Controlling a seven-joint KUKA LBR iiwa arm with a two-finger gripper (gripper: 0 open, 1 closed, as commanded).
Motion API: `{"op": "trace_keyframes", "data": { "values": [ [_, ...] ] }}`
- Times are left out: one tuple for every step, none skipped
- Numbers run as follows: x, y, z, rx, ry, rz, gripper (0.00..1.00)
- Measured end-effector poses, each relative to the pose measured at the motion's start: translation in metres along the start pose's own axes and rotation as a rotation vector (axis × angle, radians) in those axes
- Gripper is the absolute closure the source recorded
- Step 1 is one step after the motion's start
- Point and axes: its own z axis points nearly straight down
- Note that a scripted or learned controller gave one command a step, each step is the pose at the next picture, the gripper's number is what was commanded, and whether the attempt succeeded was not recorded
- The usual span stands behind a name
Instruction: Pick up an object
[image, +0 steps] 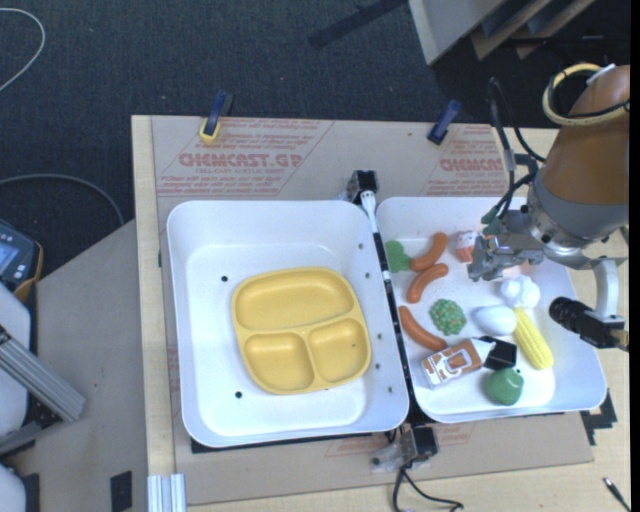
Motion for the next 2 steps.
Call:
{"op": "trace_keyframes", "data": {
  "values": [
    [0.046, -0.041, 0.007, 0.002, 0.0, -0.001, 1.0],
    [0.068, -0.066, -0.009, -0.001, -0.001, 0.001, 1.0]
  ]
}}
